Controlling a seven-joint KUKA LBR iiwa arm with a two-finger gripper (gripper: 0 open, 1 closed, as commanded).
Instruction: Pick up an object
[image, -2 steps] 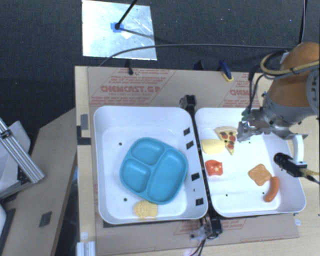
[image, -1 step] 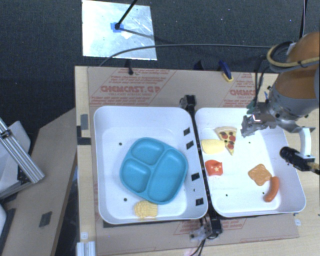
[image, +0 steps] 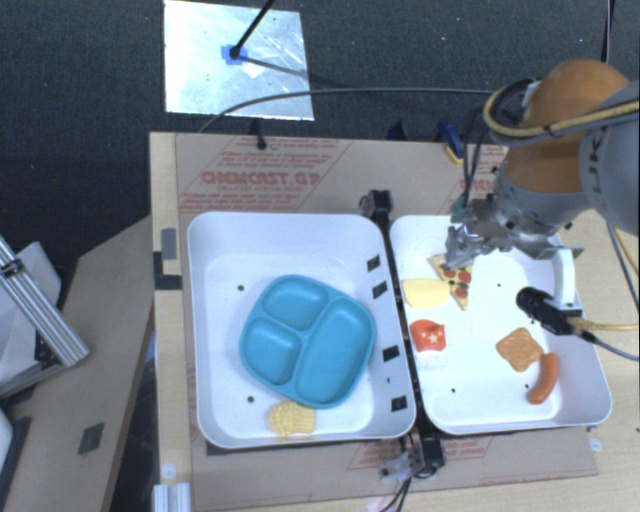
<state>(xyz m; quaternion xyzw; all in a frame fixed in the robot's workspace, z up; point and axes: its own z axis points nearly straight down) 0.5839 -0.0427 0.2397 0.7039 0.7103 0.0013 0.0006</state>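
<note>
A grey arm (image: 570, 150) with an orange band reaches in from the right over two shallow white bins set side by side on a bench. Its gripper (image: 462, 254) hangs low over the right bin (image: 590, 400), near that bin's back left corner, directly above a pizza slice (image: 456, 279) lying on the bin floor. Whether the gripper is spread or pressed together cannot be told from this angle, and nothing is visibly held. Just beside the slice, against the bin's left wall, lies a pale yellow piece (image: 424, 292); a red piece (image: 428, 335) sits nearer the front. A toast-like piece (image: 519, 348) and a sausage (image: 541, 379) lie toward the front right corner. The left bin (image: 215, 300) holds a blue divided tray (image: 307, 340) at its centre and a yellow corn cob (image: 291, 419) at its front edge. Judging by the pose, the step in hand is the descent to grasp, with the pizza slice the likely target. The next move seems to call for settling onto the flat slice, closing on it, then lifting straight up; so thin a thing could easily slip. Red print on the board (image: 265, 172) under the bins reads roughly "CHEMCAST GP", seen upside down; smaller lines beneath are too small to read.
</note>
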